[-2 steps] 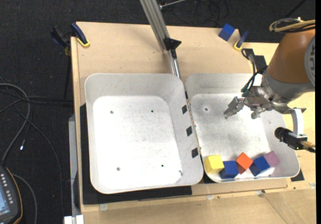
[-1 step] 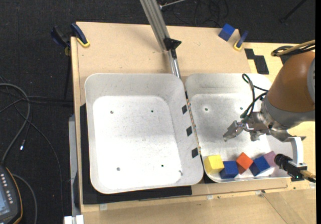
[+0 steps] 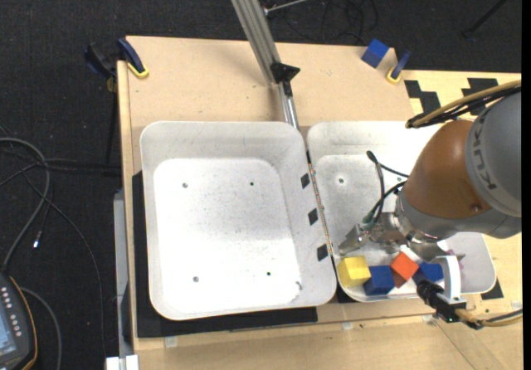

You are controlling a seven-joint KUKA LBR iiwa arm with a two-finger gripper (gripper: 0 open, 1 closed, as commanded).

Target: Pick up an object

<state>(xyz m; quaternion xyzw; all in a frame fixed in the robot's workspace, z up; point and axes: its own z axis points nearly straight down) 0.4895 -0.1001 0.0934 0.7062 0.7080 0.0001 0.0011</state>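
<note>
My gripper [image 3: 375, 236] hangs low over the near part of the right bin [image 3: 332, 153], under the arm's orange band. Just in front of it lie a yellow block [image 3: 355, 270], a blue block [image 3: 381, 279], an orange block [image 3: 405, 265] and another blue block [image 3: 430, 272], bunched at the bin's near edge. The wrist hides the fingertips, and I see nothing held between them.
The left bin [image 3: 220, 219] lies beside the right one. A grey pole [image 3: 249, 12] slants in from the top to the bins' far edge. A blue block [image 3: 375, 51] and clamps [image 3: 133, 61] sit on the wooden bench at the back.
</note>
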